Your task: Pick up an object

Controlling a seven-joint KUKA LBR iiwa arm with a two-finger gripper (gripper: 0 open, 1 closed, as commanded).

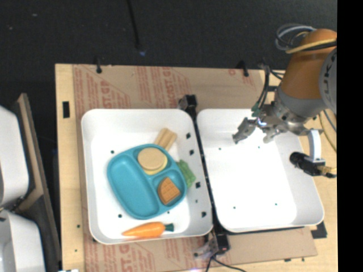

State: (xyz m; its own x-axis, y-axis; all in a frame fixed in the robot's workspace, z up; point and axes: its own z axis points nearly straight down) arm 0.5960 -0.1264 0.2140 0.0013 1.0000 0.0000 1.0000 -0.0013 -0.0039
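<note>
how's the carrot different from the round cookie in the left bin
The carrot is orange with a green tip; the round cookie is pale tan. The carrot is long and tapered, the cookie a flat disc. The carrot lies on the bin floor near the front wall; the cookie sits on the blue tray. Both are in the left bin, away from the gripper.

Two shallow white bins sit side by side on a bench (130, 89). The left bin (96, 135) holds a blue divided tray (133, 188) near its middle, with a round biscuit (152, 159) and a brown waffle piece (169, 191) in its compartments. A pale wooden block (165, 137) touches the tray's far edge, a green piece (186, 173) pokes out along its right side, and an orange carrot (145, 229) lies by the bin's near edge. Over the far right corner of the right bin (255, 197) hangs the gripper (256, 131), its fingers spread apart with nothing between them.
</note>
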